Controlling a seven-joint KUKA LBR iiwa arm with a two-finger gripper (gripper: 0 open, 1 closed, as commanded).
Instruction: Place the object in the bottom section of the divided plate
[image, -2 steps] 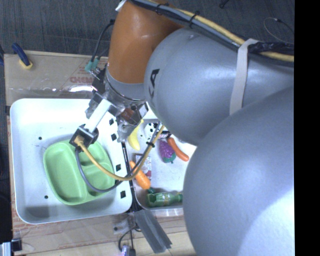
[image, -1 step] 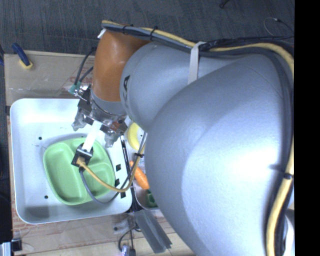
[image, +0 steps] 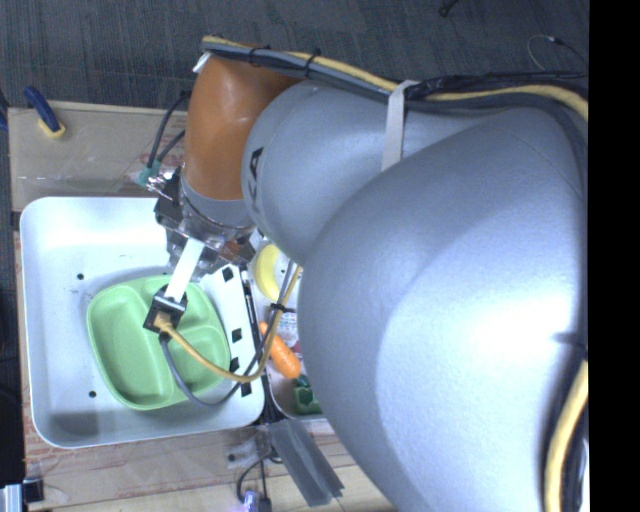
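The big grey arm (image: 440, 300) leans in over both bins, and its orange band (image: 215, 120) sits just above the wrist (image: 200, 225). Whatever hangs below that wrist is crowded and dark, so I cannot tell whether the jaws are spread or pressed together, nor whether anything sits between them. Directly beneath that end, and spreading away to its left, the green divided plate (image: 120, 340) lies flat in the left-hand bin (image: 50, 250). It is a rounded shape with no clear long axis, and its dividing ridge shows faintly on the side nearest the wrist. To the other side of the wrist, in the right-hand bin (image: 280, 395), an orange carrot-like piece (image: 283, 358) lies apart from the plate. Its long axis slants from upper left to lower right, and the arm hides part of it, so I cannot say which end is which. A yellow thing (image: 268, 272) lies just above it and a green thing (image: 305, 400) just below. The wooden worktop (image: 90, 140) shows beyond the bins.
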